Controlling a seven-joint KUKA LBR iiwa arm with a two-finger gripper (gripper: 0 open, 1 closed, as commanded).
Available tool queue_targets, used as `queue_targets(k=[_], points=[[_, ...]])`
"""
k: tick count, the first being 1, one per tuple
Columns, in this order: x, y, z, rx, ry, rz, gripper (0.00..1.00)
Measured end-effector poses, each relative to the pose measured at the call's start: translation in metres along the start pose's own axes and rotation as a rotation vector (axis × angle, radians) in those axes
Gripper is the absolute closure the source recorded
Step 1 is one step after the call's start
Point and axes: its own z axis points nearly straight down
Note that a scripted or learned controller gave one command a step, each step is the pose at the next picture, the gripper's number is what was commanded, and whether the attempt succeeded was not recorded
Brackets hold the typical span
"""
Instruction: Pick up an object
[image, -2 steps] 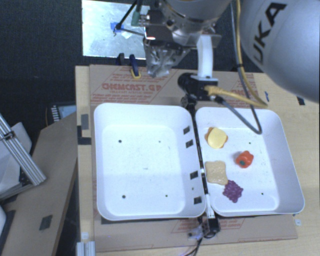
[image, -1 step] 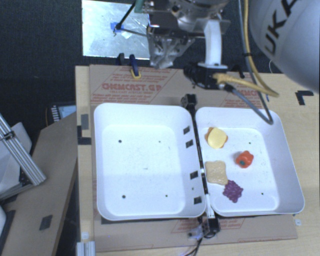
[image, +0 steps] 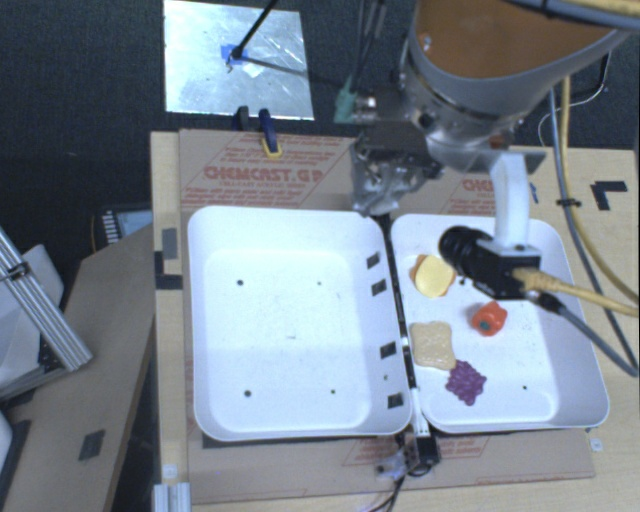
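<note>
The right bin (image: 570, 390) holds several small items. A yellow piece (image: 433, 276) lies near its upper left, and an orange-red item (image: 489, 318) sits to the right of it. A beige slice (image: 432, 344) rests by the divider, with a purple grape cluster (image: 465, 381) just below it. My gripper (image: 382, 195) hangs over the far end of the divider between the two bins, up and to the left of the yellow piece. It touches none of the items, and nothing shows in its grasp.
The left bin (image: 200, 330) is bare white plastic. A white bracket with a black unit (image: 485, 262) and a yellow cable reaches over the right bin's upper part, next to the yellow piece. The grey and orange arm (image: 500, 50) fills the upper right.
</note>
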Motion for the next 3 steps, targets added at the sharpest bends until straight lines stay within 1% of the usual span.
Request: queue_targets(k=[1,2,3], points=[[0.044,0.044,0.001,-0.003,0.0,-0.002,1.0],[0.041,0.136,0.001,-0.006,-0.001,0.005,1.0],[-0.068,0.049,0.015,0.001,-0.003,0.013,1.0]])
